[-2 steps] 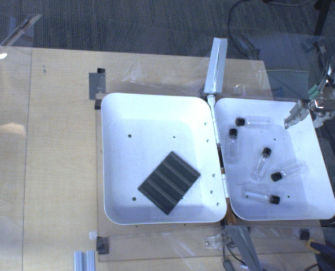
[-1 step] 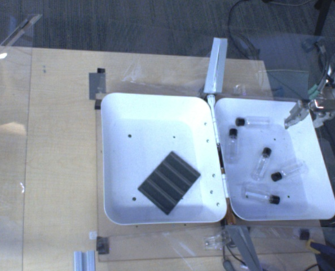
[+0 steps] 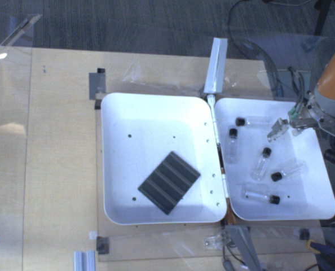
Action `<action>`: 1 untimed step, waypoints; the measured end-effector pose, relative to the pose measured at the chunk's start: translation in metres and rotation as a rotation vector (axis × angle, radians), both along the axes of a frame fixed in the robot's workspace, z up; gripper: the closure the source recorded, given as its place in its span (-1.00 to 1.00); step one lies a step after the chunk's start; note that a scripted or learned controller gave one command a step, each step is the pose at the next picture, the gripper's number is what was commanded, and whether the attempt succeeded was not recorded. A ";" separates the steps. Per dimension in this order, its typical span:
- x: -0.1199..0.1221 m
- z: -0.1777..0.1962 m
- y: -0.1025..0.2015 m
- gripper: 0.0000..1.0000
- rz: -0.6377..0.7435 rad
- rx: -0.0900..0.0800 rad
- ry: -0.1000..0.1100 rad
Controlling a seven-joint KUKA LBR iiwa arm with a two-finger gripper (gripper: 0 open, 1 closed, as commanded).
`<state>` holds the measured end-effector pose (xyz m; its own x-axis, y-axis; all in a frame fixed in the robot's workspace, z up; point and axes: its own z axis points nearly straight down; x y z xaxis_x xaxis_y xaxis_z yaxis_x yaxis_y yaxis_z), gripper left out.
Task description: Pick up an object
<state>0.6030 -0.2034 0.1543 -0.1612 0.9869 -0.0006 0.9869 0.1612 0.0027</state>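
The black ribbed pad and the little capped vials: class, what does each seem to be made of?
The black ribbed pad looks like matte rubber or foam: dark, dull, with parallel grooves and no glare. The vials look like clear glass or plastic, since the white bin shows through them; their black caps are probably plastic.

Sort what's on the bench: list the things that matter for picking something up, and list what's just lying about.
For the job:
- end effector, over the right bin
- clear vials with black caps in that bin
- dark ribbed block in the left bin

Lying about:
- metal bar behind the bins
- cables on the floor
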 end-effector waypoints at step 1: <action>0.013 -0.065 0.025 -1.00 -0.046 -0.002 -0.009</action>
<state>0.6159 -0.1787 0.0892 -0.1158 0.9933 -0.0038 0.9932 0.1158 0.0116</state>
